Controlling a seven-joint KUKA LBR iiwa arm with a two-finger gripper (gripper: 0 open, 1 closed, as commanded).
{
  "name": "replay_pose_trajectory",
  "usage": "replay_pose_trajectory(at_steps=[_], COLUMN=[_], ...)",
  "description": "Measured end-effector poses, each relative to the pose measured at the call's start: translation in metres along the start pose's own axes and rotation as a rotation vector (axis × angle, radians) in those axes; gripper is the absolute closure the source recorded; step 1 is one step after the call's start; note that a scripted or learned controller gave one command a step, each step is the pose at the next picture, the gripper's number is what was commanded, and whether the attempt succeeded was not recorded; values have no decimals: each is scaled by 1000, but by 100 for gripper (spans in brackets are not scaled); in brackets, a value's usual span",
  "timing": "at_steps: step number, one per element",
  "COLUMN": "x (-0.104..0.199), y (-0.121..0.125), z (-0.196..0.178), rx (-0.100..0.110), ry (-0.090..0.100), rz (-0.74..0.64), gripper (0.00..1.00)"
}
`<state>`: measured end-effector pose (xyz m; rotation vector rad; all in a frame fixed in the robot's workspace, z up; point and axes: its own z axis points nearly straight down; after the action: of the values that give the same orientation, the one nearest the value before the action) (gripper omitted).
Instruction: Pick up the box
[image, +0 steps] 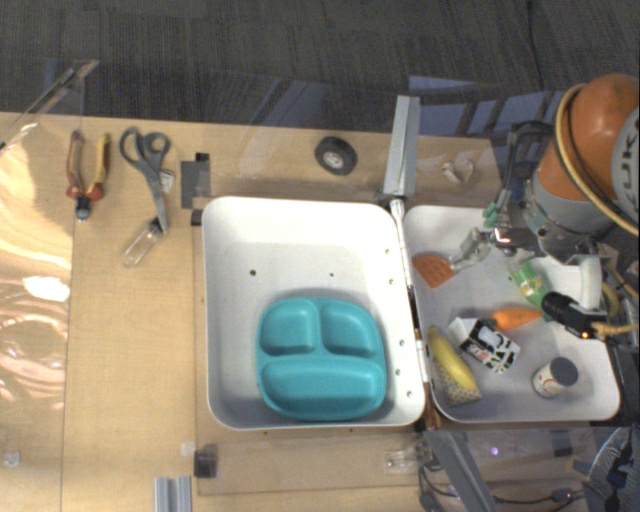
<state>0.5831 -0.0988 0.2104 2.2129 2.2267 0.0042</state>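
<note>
The box is small, black and white, and lies tilted in the middle of the right bin. A banana lies just to its left and an orange carrot just behind it to the right. My gripper hangs over the far part of the right bin, above an orange piece. It is well behind the box and holds nothing that I can see.
A green bottle lies under the wrist, and a small round can stands at the bin's front right. The left bin holds a teal divided tray. Scissors, pliers and a tape roll lie on the bench.
</note>
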Motion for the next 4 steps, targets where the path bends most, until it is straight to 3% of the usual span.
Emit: replay_pose_trajectory(at_steps=[1, 2, 3, 4], x=[8, 9, 9, -33], y=[-51, -48, -48, -14], z=[115, 104, 104, 58], rx=[-3, -9, -9, -3], ry=[0, 1, 1, -1], rz=[61, 58, 58, -4], gripper=[0, 100, 0, 0])
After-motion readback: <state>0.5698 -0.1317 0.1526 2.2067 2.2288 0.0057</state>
